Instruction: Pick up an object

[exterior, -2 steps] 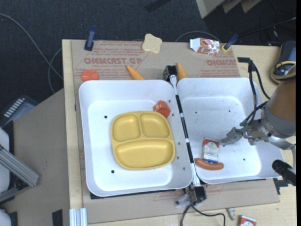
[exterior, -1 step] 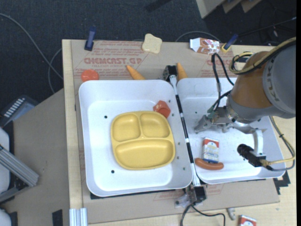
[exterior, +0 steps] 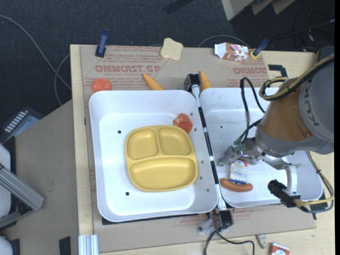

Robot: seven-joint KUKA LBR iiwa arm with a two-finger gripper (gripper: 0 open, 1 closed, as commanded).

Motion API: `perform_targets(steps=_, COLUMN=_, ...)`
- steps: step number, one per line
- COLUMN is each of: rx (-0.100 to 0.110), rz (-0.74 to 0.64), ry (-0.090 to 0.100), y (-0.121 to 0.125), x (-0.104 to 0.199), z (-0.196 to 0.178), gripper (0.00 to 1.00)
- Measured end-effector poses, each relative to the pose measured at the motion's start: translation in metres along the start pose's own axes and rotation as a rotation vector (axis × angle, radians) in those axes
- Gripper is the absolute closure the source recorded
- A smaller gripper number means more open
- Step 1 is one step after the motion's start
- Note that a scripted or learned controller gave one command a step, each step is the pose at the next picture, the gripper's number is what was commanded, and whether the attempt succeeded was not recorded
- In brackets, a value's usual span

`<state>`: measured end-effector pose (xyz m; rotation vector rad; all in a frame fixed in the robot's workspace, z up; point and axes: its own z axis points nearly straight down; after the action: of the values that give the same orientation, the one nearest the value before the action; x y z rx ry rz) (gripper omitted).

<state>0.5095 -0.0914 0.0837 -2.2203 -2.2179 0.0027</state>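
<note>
My gripper (exterior: pixel 240 155) hangs low over the right bin (exterior: pixel 223 110), near its front left part, under the grey arm with the orange band (exterior: pixel 281 118). Directly beneath it lies a small white bottle with an orange and blue label (exterior: pixel 239 171); whether they touch is unclear. A toy sausage (exterior: pixel 235 184) lies just in front of the bottle. In the left bin (exterior: pixel 106 142) sit a yellow divided plate (exterior: pixel 159 158) and a small red-orange piece (exterior: pixel 184 122) near the bin's back right corner.
On the board behind the bins lie a toy bread slice (exterior: pixel 171 48), a carrot (exterior: pixel 152 82), an orange disc (exterior: pixel 101 85), a blue clip (exterior: pixel 101 43) and a white-red packet (exterior: pixel 232 51). Black cables (exterior: pixel 247 97) loop over the right bin.
</note>
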Motion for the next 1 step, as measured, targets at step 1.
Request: perform_targets(steps=1, rx=-0.003, rz=0.000, ry=-0.001, y=0.0006, x=0.0002, z=-0.0102, gripper=1.00)
